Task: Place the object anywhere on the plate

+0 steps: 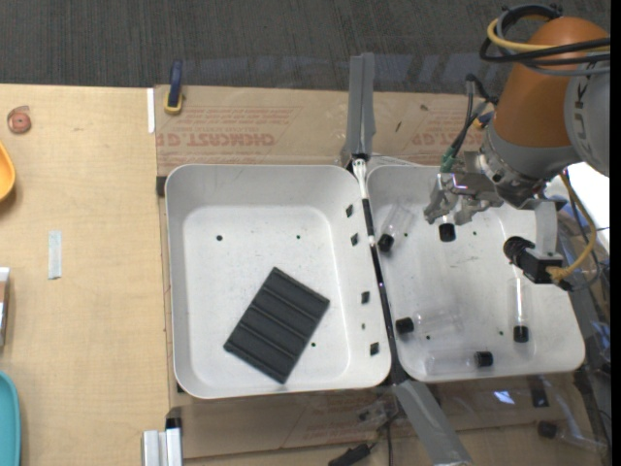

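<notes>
Claw (pixel 448 207) hangs over the far part of the right bin (pixel 543 362), and whether it is parted or closed cannot be told; nothing shows in its grasp. Left of that bin, the dark ribbed plate (pixel 277 323) lies tilted in the left bin (pixel 184 260). Which small thing is the object is unclear. Judged step: the pick, so next calls for securing something.

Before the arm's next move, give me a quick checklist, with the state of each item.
1. Gripper over right bin: ok.
2. Object held in gripper: cannot tell.
3. Dark ribbed slab lying flat in left bin, nothing on top: ok.
4. Slab is the plate meant by the task: cannot tell.
5. Gripper over the slab: not ok, it is one bin away.
</notes>
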